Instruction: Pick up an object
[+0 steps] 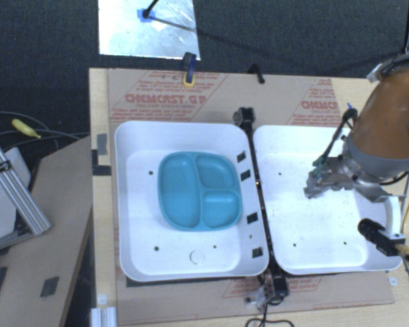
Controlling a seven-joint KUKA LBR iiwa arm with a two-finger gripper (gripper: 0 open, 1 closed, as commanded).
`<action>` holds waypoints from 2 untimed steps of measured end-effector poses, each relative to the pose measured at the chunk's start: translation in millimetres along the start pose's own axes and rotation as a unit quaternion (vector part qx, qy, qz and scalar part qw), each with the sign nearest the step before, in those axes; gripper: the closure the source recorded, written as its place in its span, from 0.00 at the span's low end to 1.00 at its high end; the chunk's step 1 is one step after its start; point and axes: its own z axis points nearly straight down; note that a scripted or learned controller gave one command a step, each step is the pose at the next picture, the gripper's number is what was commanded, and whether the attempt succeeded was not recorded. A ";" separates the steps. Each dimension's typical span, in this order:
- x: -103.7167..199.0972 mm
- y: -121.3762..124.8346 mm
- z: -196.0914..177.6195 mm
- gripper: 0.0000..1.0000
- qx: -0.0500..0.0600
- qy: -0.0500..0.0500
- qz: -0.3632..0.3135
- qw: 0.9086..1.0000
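At the far left, an angled silver aluminium rail (13, 186) runs out of the frame, so I see only part of it. A small yellow object (25, 128) lies on the dark floor nearby, too small for me to identify.

Two shallow white plastic bins sit side by side on a brown cardboard sheet with red lettering (165, 94). In the left white bin (133, 182) there is one object, a light blue plastic plate with three compartments (198, 190), lying flat near the middle of the bin floor. A faint round mark shows on the floor below it, too pale for me to name. A row of small black clips (248, 176) runs along the seam between the two bins.

Behind the bins, a shiny silver foil sheet (150, 19) lies on the dark floor, with a yellow-handled clamp (189, 70) at the edge of the cardboard.

In the right white bin (286, 240), my grey two-finger gripper (316, 182) hangs low over the bare floor, at the bin's right-hand part. It points left and looks blurred and dark, so I cannot tell how far it is spread, nor whether it touches the floor. I make out nothing in its grasp. My wrist with its orange band (392, 114) is cut off by the right edge. The blue plate lies well apart from my gripper, in the other bin.
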 end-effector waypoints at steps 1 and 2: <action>118.1 -17.5 -96.9 1.00 0.000 0.001 -0.002 1.000; 217.9 -16.1 -159.4 1.00 0.002 0.000 0.002 1.000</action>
